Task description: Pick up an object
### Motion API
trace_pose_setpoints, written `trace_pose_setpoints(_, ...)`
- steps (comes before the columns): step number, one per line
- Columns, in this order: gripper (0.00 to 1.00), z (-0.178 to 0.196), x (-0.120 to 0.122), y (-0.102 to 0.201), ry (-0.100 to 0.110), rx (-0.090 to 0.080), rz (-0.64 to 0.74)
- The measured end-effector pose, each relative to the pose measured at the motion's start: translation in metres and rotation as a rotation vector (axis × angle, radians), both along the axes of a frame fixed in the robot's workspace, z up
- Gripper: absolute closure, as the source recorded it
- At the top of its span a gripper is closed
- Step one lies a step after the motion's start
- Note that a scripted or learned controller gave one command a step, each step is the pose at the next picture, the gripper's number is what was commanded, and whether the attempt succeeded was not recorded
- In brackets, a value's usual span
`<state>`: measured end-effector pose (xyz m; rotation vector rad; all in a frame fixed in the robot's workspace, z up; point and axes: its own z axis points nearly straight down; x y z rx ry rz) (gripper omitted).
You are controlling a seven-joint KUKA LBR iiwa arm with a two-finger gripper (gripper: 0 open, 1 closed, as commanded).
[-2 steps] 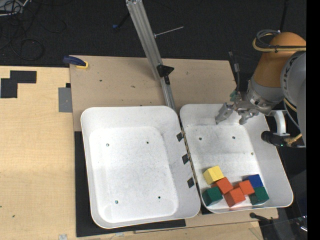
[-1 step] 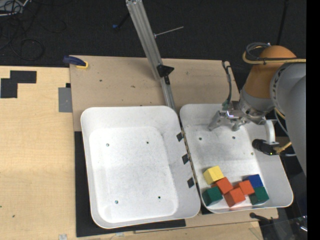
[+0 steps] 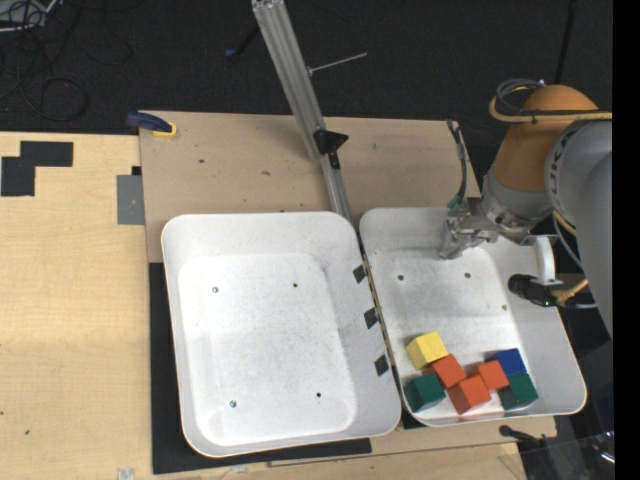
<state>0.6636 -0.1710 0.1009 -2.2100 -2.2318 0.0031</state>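
Blocks sit clustered in the near corner of the right-hand bin (image 3: 400, 230): a yellow block (image 3: 428, 348), an orange block (image 3: 449, 369) just beside it, a dark green block (image 3: 426, 391) toward the bin's front edge, a larger orange block (image 3: 468, 394), another orange block (image 3: 492, 374), a blue block (image 3: 510, 360) and a second green block (image 3: 519, 393) at the far right of the heap. Most of them touch or nearly touch their neighbours, and the whole group lies against the bin's front wall.

From where I stand, the gripper (image 3: 458, 240) hangs over the far end of that same bin, well apart from the blocks, near the back rim. Its metal fingers point down toward the white floor, and they look close together with nothing between them, though they are small and hard to read at this angle. The grey arm (image 3: 585, 183) with its orange band (image 3: 535, 133) comes in from the right.

The left-hand bin (image 3: 190, 238) lies alongside, joined to the other by black clips (image 3: 370, 316) along the shared edge. A slanted aluminium rail (image 3: 295, 88) rises behind the bins, and a blue-handled clamp (image 3: 150, 123) grips the bench's back corner.
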Motion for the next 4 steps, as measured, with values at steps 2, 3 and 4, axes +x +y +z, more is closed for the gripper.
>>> trace_pose_setpoints(2,1.00,0.101,0.000,0.010,-0.006,0.000,-0.006)
trace_pose_setpoints(3,1.00,0.164,-0.001,0.004,-0.008,-0.001,-0.006)
trace_pose_setpoints(4,1.00,0.162,-0.001,0.005,-0.002,0.000,-0.003)
